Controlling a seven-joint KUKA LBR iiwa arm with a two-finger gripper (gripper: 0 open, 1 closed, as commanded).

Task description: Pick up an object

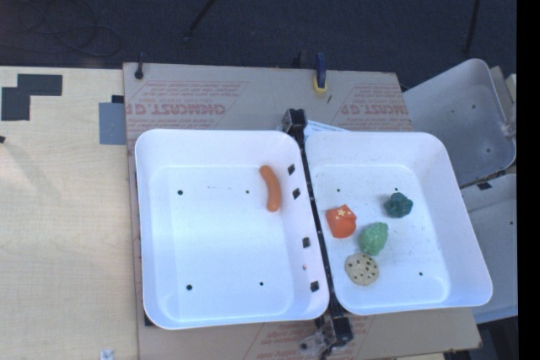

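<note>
fingers: cannot tell whether apart or together | target: orange sausage [271,187], alone in left bin [153,181], near divider | advice: straddle its narrow width, descend vertically | avoid: right bin [460,206] cluster, where red piece [341,221] touches green lump [373,237]

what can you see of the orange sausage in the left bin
The sausage is a small, slim, orange-brown piece with rounded ends and a smooth surface that looks like plastic or rubber, probably toy food. It is slightly curved and lies flat on the floor of the left bin, toward the far right part of it, near the divide between the two bins. Its length runs roughly from the far side toward the near side. Nothing else touches it; it rests alone on the white floor.
</note>
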